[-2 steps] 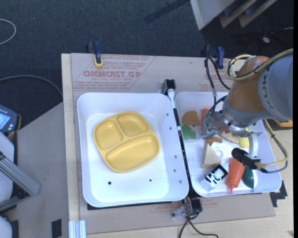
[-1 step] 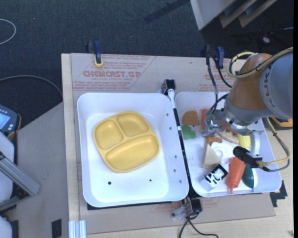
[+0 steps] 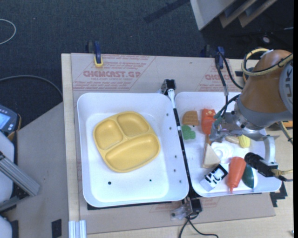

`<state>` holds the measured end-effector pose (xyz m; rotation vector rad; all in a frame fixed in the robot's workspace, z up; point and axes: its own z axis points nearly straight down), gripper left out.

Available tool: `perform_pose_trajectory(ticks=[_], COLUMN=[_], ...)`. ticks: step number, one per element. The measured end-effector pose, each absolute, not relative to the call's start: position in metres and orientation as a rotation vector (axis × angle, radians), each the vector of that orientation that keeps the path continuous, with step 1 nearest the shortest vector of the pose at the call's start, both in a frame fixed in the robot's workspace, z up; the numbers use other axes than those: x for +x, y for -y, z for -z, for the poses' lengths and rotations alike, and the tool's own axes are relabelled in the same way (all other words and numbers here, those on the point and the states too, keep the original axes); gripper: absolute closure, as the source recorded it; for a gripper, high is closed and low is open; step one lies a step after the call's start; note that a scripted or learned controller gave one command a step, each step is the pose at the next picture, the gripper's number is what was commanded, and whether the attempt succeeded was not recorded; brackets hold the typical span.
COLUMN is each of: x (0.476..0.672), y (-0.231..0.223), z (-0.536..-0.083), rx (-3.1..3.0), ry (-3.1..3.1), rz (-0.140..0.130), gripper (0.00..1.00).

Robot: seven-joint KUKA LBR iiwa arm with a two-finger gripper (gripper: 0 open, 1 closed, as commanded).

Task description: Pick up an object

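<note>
The hand [image 3: 218, 135] is hovering low in the right bin [image 3: 195, 100], grip state impossible to tell, with the orange carrot [image 3: 236, 171] lying at its four o'clock.

A dark blue-grey carpet [image 3: 70, 28] covers the floor, with a thin pale cable [image 3: 7, 29] looping at the upper left. The bench top is a brown board [image 3: 139, 69] printed with red lettering, fixed by a yellow-and-blue clamp [image 3: 97, 53] at its far edge. Pale wooden furniture [image 3: 233, 11] stands at the upper right.
</note>
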<state>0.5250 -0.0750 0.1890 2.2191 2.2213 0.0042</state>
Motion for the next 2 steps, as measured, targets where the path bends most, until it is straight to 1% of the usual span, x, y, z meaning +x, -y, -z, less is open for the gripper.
perform_pose_trajectory(ticks=[1,2], x=[0.492,0.48], y=[0.034,-0.033], z=[-0.323,-0.384], rx=[2.208,2.209], ry=[-2.222,-2.228], rz=[-0.017,-0.012], gripper=[1.0,1.0])
